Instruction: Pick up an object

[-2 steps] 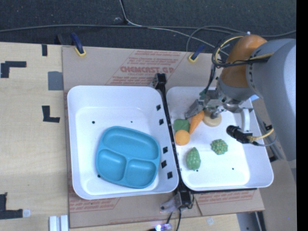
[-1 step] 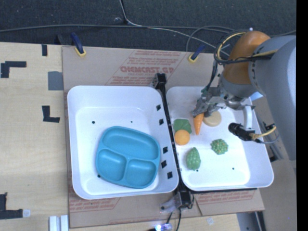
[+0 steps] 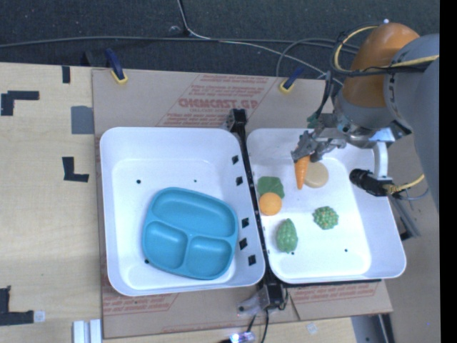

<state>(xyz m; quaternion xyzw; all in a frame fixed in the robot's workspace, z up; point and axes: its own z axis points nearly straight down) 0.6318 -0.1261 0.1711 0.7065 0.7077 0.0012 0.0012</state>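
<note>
Carrot (image 3: 302, 173), one, in tool (image 3: 305, 154)

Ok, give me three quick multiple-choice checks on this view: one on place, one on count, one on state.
1. Where does the blue divided tray lie? A left bin B right bin C on the bench
2. How many green items lie in the right bin? A one B three C five
3. How does the carrot stand? A flat on the bin floor B in the tray C hanging point-down at the gripper

Key: 1 A, the tray sits on the left bin's floor; 2 B, three green pieces by the orange ball; 3 C, its top meets the gripper.
</note>
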